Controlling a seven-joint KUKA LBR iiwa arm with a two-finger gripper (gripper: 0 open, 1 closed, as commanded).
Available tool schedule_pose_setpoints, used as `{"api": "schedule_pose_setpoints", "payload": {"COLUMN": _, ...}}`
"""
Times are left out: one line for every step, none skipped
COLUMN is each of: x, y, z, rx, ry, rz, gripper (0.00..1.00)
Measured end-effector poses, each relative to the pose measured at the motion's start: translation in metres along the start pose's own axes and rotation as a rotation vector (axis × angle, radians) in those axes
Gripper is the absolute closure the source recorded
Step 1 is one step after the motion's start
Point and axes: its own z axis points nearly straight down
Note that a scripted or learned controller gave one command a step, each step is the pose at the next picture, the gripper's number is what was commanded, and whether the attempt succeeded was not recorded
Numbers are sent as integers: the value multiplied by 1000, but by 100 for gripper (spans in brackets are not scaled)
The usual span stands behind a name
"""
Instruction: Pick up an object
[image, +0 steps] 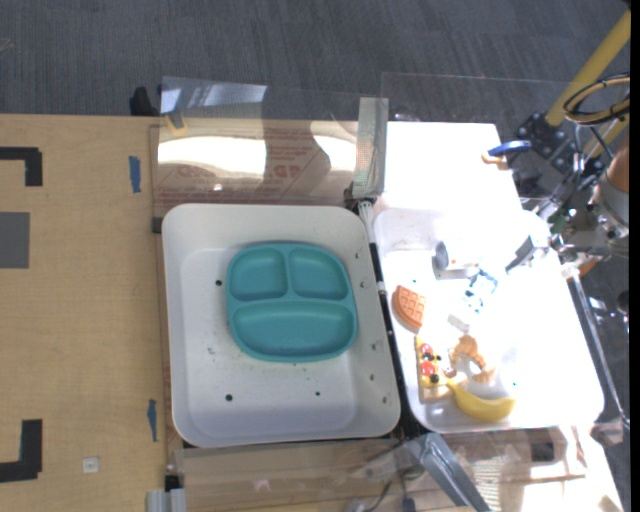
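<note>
Banana (484, 403), yellow and toy-like, lies at the near end of the right bin (585, 372), touching a small tan figure (466, 355). It looks light, smooth and stiff, best pinched across its middle. Whether the tool (572, 243) at the bin's right rim is spread, I cannot tell.

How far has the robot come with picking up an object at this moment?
Nothing looks picked yet. The gripper sits at the right bin's right edge, with nothing seen between its fingers. The banana, waffle piece and other small items lie in the right bin; the teal plate lies in the left bin. Reaching, grasping and lifting remain.
</note>
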Motion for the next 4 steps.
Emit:
{"api": "schedule_pose_setpoints", "payload": {"x": 86, "y": -17, "z": 105, "rx": 10, "ry": 3, "rz": 28, "gripper": 0}}
{"api": "schedule_pose_setpoints", "payload": {"x": 85, "y": 62, "z": 126, "rx": 65, "ry": 4, "rz": 183, "gripper": 0}}
{"api": "schedule_pose_setpoints", "payload": {"x": 84, "y": 62, "z": 126, "rx": 63, "ry": 3, "rz": 183, "gripper": 0}}
{"api": "schedule_pose_setpoints", "payload": {"x": 98, "y": -9, "z": 129, "rx": -10, "ry": -1, "rz": 333, "gripper": 0}}
